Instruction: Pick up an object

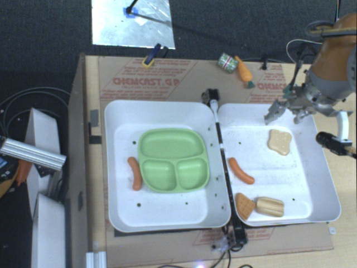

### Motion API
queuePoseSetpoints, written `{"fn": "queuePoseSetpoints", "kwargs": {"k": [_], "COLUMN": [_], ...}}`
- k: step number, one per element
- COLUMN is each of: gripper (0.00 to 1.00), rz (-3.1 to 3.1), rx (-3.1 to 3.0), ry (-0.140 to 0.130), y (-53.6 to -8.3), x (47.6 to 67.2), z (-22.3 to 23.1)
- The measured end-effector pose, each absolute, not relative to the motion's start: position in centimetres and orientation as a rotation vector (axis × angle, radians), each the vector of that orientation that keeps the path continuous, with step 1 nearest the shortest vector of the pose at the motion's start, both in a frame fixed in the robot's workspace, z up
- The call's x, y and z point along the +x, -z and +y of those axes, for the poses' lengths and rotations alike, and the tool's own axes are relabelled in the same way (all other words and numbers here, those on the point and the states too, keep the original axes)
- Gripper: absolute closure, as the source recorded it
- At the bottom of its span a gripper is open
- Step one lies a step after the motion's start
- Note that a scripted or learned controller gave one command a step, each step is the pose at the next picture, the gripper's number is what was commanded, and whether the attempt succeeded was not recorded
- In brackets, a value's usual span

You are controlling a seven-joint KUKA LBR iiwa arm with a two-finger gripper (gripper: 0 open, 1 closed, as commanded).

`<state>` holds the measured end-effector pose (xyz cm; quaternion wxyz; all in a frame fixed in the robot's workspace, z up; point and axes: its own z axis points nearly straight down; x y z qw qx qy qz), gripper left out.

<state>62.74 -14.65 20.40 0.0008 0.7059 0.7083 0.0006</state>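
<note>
Two shallow white bins sit side by side on the table. Tool (289, 111) hovers above the far rim of the right white bin (318, 177), fingers spread apart, nothing between them.

Nearest candidate: pale tan toast-shaped slice of toy bread (279, 142), lying flat just below and slightly inward of the tool. Judged the best target. It lies clear of the bin wall and apart from other items, so a straight descent with the fingers straddling its narrow width should do. Its flatness is the risk; fingers need to reach low, close to the bin floor.

Further from the tool: orange toy sausage (241, 171) near the divider, then a ridged tan bread roll (270, 206) touching a brown waffle-textured wedge (244, 205) at the near edge. That pair is crowded, a poor choice.

Farthest, in the left white bin (120, 149): green three-compartment plastic plate (173, 159) with a second orange sausage (134, 173) just beside it.

Table surface is printed brown cardboard (184, 80); dark carpet beyond.
</note>
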Motion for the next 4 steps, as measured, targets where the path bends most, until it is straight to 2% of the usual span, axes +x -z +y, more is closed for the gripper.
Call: {"fn": "queuePoseSetpoints", "kwargs": {"k": [1, 2, 3, 4], "gripper": [0.00, 0.00, 0.00, 0.00], "rz": [2.222, 2.222, 2.224, 2.220], "rx": [2.219, 2.219, 2.214, 2.212], "ry": [0.001, 0.000, -0.004, -0.006], "y": [-13.4, -8.4, -10.2, -8.7], "x": [62.5, 59.3, 65.4, 63.3], "z": [-18.8, -20.5, -18.8, -19.2]}}
